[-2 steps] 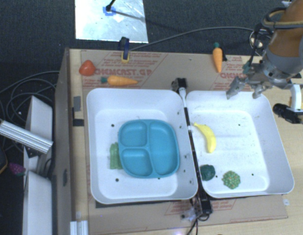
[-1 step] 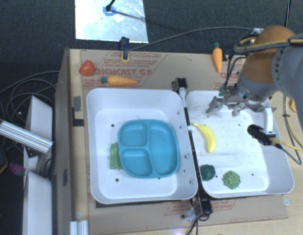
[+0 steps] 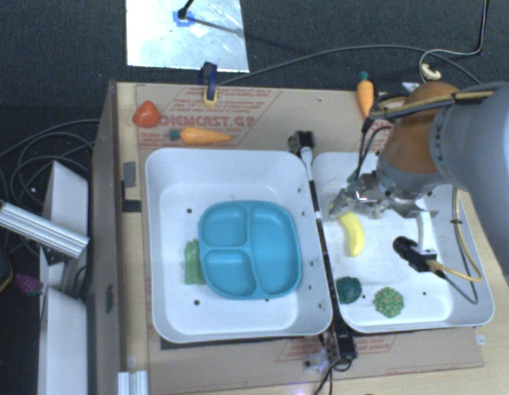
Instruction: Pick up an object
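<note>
The right bin [image 3: 464,303] holds a yellow banana [image 3: 352,234], a dark teal lump [image 3: 349,290] and a green bumpy piece [image 3: 389,302]. My gripper [image 3: 358,201] hangs low over this bin's back left part. It is just behind the banana's upper end, close to the wall between the bins. The grey arm with its orange band [image 3: 414,138] covers the bin's back right. In the left bin [image 3: 176,179] a blue divided plate [image 3: 249,248] lies flat, with a light green piece [image 3: 192,262] against its left edge.
On the cardboard behind the bins lie an orange carrot [image 3: 201,136], a red-orange round toy [image 3: 145,114] and a second carrot [image 3: 366,97]. A blue clamp [image 3: 209,81] grips the board's back edge. A black connector and cable [image 3: 417,255] of the arm hang over the right bin.
</note>
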`<action>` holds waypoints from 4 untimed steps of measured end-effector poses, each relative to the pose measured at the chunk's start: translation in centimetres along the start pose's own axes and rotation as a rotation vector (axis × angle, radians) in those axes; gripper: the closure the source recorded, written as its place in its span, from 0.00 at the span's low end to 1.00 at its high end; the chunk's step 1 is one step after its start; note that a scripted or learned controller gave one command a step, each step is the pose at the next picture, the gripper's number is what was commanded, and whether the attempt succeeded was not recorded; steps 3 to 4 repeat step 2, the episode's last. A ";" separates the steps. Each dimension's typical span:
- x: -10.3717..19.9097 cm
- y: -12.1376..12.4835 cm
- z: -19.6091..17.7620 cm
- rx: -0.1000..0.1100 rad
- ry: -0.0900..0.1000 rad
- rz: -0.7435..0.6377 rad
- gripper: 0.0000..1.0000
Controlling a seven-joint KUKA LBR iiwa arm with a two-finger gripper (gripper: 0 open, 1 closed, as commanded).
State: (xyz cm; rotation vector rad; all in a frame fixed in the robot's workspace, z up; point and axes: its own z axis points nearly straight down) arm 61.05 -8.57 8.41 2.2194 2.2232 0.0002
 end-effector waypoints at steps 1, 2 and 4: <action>0.0 0.1 -1.1 -0.003 0.000 -0.001 1.00; 4.4 -2.3 -10.2 -0.004 0.000 -0.003 1.00; 4.4 -2.3 -10.2 -0.004 0.000 -0.003 1.00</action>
